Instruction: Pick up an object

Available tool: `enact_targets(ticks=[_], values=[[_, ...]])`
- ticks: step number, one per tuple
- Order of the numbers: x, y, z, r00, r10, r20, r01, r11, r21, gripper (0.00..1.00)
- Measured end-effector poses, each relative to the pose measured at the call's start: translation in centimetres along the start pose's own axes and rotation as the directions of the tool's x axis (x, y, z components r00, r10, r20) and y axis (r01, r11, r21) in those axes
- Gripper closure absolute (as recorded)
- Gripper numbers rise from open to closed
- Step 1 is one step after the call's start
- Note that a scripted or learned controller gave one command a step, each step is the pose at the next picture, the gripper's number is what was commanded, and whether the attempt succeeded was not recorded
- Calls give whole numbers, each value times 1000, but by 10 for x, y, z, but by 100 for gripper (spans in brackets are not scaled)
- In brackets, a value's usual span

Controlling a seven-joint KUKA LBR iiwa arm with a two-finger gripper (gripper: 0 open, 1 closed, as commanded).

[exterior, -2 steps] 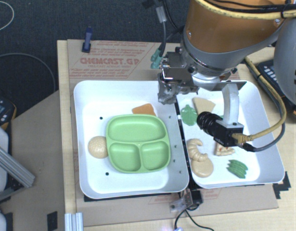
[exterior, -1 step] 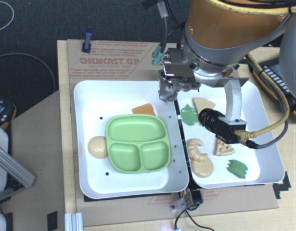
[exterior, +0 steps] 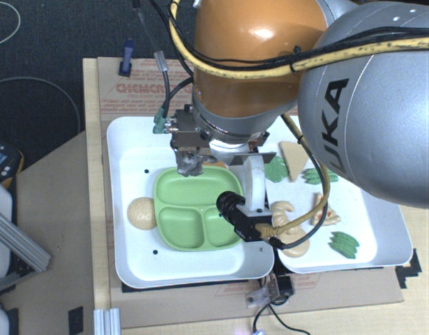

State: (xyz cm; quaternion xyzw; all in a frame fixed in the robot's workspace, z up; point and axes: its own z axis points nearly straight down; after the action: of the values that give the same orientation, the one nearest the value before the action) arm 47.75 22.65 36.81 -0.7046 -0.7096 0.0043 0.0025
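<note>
One green divided plate (exterior: 194, 209) lies directly under the gripper (exterior: 191, 163), whose state I cannot tell.

Your arm (exterior: 367, 110) reaches in from the right, its grey link filling the upper right and the orange band (exterior: 252, 40) bulging at the far centre. The wrist points straight down, with the gripper (exterior: 190, 160) low at centre left.

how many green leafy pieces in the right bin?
3 visible: one leafy piece by the divider near the arm, one just right of the tan wedge, one at the near right corner. The arm may hide more.
</note>
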Motion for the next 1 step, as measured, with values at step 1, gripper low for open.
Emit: enact_targets(ticks=[1], values=[[-26,14,130,1000,11,4,-11,1000,5,100]])
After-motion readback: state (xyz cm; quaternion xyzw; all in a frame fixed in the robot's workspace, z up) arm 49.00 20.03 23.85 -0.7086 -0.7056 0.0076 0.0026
